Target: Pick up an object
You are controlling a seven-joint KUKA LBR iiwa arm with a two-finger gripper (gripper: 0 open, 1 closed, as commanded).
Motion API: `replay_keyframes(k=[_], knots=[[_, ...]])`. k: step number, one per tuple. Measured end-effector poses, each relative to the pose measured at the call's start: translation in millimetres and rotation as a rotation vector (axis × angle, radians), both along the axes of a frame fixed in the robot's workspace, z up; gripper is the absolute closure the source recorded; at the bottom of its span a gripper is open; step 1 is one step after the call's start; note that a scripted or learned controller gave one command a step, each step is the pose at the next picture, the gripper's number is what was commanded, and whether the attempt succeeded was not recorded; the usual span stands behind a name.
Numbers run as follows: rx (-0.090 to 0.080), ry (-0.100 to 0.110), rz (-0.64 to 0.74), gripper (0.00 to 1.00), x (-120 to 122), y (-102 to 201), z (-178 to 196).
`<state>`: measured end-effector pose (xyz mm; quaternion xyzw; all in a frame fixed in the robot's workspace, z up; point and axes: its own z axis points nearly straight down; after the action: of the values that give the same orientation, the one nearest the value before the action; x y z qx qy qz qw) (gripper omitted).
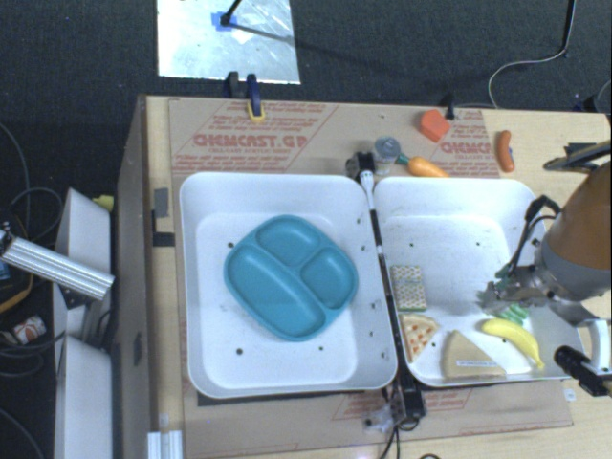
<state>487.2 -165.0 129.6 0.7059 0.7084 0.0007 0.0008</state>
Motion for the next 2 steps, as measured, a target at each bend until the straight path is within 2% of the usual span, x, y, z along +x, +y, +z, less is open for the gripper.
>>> replay_keyframes(k=[1,2], knots=[[0.000,0.000,-0.001,0.00,0,0,0],[-0.003,-0.005,-0.002,0.00,7,-42,-42]])
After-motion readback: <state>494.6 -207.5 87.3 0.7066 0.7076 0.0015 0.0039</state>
